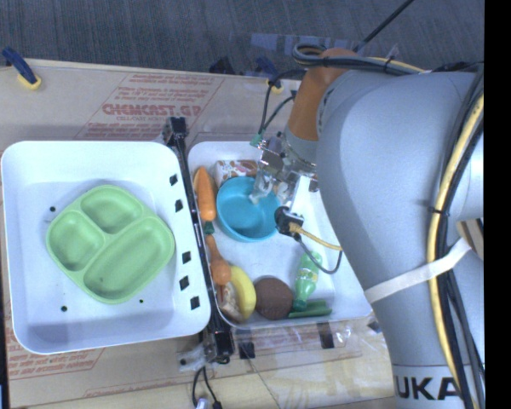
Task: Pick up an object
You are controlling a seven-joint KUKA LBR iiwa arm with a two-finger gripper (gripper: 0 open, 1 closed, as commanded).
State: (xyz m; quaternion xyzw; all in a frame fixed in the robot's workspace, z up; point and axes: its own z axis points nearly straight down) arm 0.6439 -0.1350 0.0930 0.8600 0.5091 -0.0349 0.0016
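Locate the blue bowl (245,212) in the upper middle of the right bin (351,290); the gripper (268,184) sits at the bowl's upper right rim, reaching down from the orange-banded wrist (311,109). You cannot tell from this view how far the gripper is open or whether it has hold of anything. Note the carrot (204,194) lying just left of the bowl along the bin's left wall, leaving little room on that side. A printed packet (236,169) lies against the bowl's upper edge, near the bin's top wall. Below the bowl, a small patch of bare bin floor separates it from the objects crowded along the bottom wall: a second, smaller carrot (218,265), a banana (243,294), a brown round fruit (273,297) and a green bottle (306,281), each touching or nearly touching its neighbour. The grey arm (392,203) covers the right side of this bin. In the left bin (17,245), a green divided plate (111,243) rests near the centre, with open white floor on all sides of it.
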